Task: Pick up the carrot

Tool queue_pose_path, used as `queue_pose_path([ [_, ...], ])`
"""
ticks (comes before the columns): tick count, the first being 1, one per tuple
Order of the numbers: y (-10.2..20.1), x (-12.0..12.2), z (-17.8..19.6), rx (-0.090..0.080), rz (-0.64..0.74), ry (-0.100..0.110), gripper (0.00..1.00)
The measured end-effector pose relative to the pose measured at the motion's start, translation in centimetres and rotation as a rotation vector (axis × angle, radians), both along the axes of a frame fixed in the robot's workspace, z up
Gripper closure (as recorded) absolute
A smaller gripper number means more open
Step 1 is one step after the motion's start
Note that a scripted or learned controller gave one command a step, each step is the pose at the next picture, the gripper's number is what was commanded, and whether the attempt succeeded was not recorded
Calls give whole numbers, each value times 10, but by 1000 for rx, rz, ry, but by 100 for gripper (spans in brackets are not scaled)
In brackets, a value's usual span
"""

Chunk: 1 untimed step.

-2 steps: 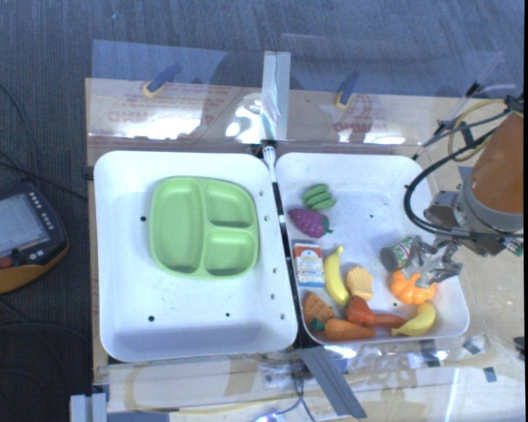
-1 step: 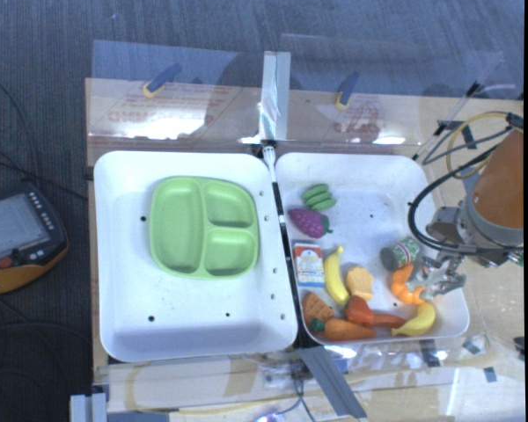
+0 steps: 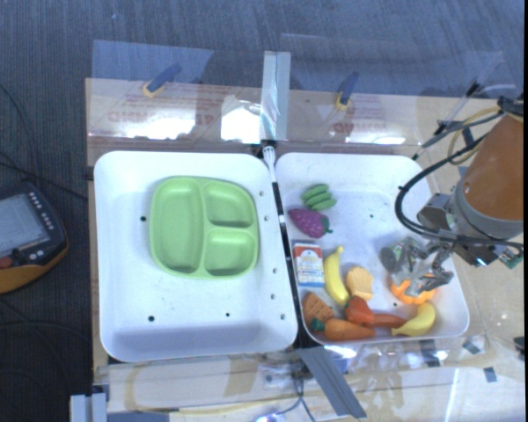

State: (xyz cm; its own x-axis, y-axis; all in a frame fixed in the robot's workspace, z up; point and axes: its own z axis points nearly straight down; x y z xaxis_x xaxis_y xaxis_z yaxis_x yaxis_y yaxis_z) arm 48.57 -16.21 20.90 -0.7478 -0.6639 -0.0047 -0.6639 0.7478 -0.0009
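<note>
The carrot [image 3: 345, 330], orange and tapered, lies against the front wall of the right bin [image 3: 370, 170]. A redder tapered piece [image 3: 374, 316] rests just behind it. My gripper [image 3: 417, 268] hangs over the right side of that bin, to the right of the carrot and apart from it. Its fingers [image 3: 394, 258] are open. Directly under them is a small orange ring-shaped toy [image 3: 414, 291], which is not clasped.
The right bin also holds a green vegetable [image 3: 318, 196], purple grapes [image 3: 308, 222], a small carton [image 3: 308, 265], two bananas [image 3: 334, 275] [image 3: 419, 320], a pale yellow piece [image 3: 359, 281] and a brown piece [image 3: 315, 307]. A green divided plate [image 3: 202, 227] sits in the left bin [image 3: 123, 306].
</note>
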Motion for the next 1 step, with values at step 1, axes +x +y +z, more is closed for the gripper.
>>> queue_pose_path([
  [1,-19,24,-87,1,279,8,100],
])
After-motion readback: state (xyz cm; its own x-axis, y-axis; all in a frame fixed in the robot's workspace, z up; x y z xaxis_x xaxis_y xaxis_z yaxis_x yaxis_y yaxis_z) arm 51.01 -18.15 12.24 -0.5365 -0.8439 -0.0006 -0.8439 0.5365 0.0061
